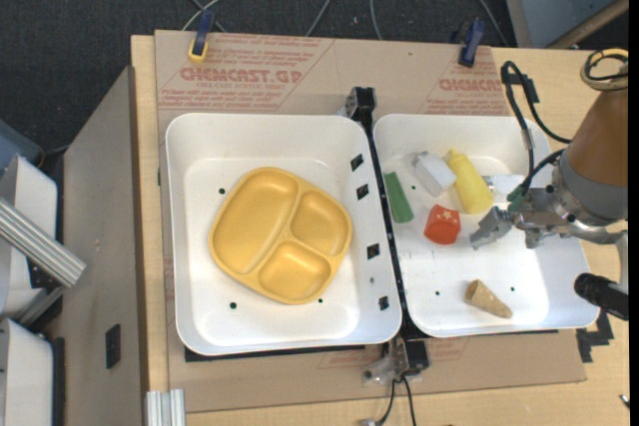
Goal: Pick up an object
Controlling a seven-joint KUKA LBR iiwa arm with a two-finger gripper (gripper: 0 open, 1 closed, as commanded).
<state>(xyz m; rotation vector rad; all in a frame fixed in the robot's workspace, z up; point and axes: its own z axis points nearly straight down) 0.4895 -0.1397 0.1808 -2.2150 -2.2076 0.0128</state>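
In the camera view, the desk carried two shallow white bins side by side. The left bin held a yellow divided plate, lying flat near its middle and apart from the walls. The right bin held the loose pickable things: a green block close to the dividing wall, a red piece just beside it, a yellow bottle-shaped toy leaning over a pale grey-white piece, and a tan wedge lying alone near the front wall.

The arm reached in from the right, its tool low over the right bin, just right of the red piece and below the yellow toy. Whether it was open or closed could not be told; nothing was visibly caught in it. Probably it was lining up on that cluster, since the candidates crowded there and the wedge lay well apart.
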